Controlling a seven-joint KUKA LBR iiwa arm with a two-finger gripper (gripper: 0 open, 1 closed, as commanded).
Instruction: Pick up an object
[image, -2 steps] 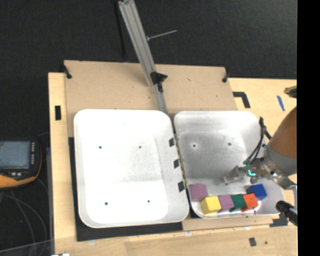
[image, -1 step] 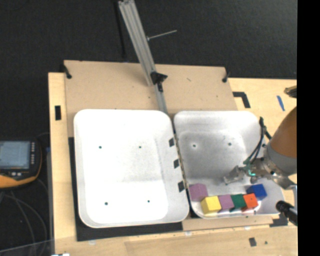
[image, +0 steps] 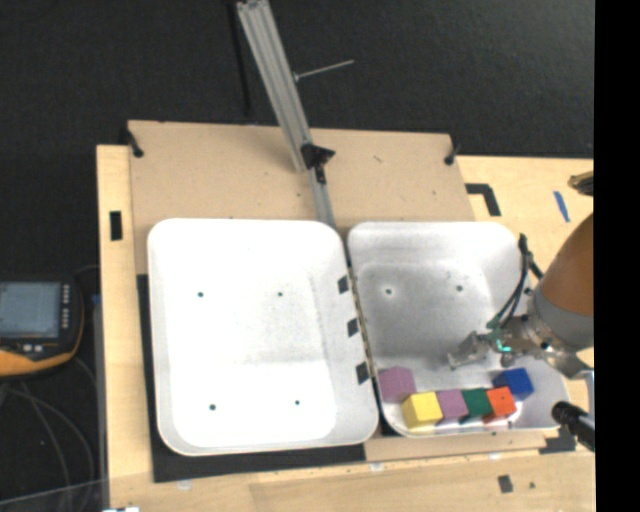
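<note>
Several small blocks lie along the near edge of the right bin (image: 430, 250): a purple block (image: 397, 381), a yellow block (image: 422, 409), a mauve block (image: 452, 403), a green block (image: 475, 402), an orange block (image: 500, 402) and a blue block (image: 516, 381). My gripper (image: 468, 350) reaches in from the right and hangs low over the bin floor, just above and behind the row of blocks, nearest the mauve and green ones. No block is seen in its grip.
The left bin (image: 250, 330) sits beside the right one, and black clips (image: 352, 325) line the divide between them. A slanted metal rail (image: 285, 90) runs up from the bins' far edge. A handheld screen device (image: 35, 320) lies off the bench at the left.
</note>
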